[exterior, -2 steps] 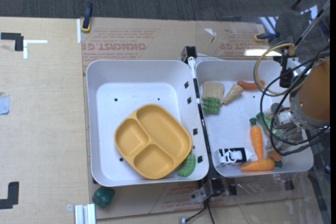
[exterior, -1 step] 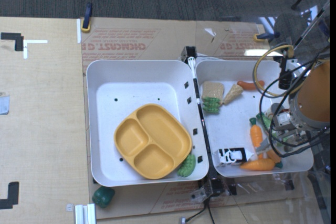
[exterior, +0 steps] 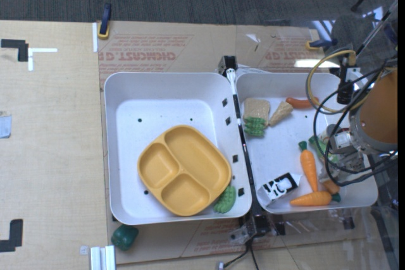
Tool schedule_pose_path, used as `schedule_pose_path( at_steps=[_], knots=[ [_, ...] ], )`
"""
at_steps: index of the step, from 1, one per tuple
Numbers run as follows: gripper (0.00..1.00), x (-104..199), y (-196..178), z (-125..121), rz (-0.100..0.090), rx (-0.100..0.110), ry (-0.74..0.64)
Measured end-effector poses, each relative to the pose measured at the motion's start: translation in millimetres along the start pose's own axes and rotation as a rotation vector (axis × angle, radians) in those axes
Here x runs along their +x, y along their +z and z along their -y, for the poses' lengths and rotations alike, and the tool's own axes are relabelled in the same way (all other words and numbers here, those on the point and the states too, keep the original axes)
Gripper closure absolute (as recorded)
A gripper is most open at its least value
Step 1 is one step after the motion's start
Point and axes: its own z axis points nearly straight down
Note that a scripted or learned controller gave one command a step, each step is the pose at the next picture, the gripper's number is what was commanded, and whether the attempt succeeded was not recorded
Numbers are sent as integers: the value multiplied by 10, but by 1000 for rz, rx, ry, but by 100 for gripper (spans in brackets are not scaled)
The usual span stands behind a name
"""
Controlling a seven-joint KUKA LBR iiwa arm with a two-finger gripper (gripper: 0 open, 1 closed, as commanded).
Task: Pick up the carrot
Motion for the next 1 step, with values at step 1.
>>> schedule_pose_path(
  at_steps=[1],
  knots=[
    [100,-131,138,-22,-10,-1,-100]
  ],
)
